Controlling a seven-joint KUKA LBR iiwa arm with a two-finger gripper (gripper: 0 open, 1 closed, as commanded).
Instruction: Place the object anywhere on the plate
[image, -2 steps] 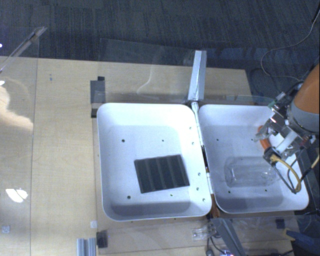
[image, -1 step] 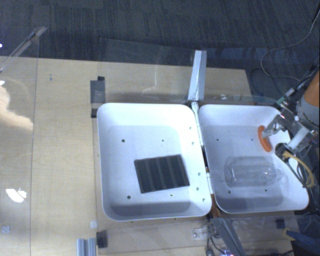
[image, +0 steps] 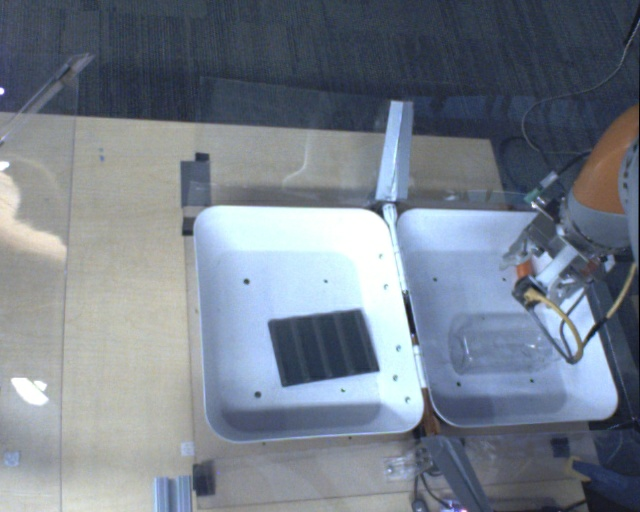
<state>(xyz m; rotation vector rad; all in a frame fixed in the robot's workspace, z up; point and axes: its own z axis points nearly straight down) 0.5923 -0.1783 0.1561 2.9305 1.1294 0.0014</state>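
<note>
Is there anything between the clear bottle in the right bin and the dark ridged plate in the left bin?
Only the bin walls. The bottle lies in the right bin; the plate lies flat in the left bin. Their adjoining rims run between the two, so the bottle must go over them. Nothing else visible stands there.

bench: pale wood, matt, smooth
left bin: white plastic, smooth, faint sheen
right bin: same white plastic
plate: dark, matt, ribbed
object: clear plastic or glass, glossy, see-through
arm: orange band smooth, slightly glossy
post between bins, far side: grey metal, dull
</note>
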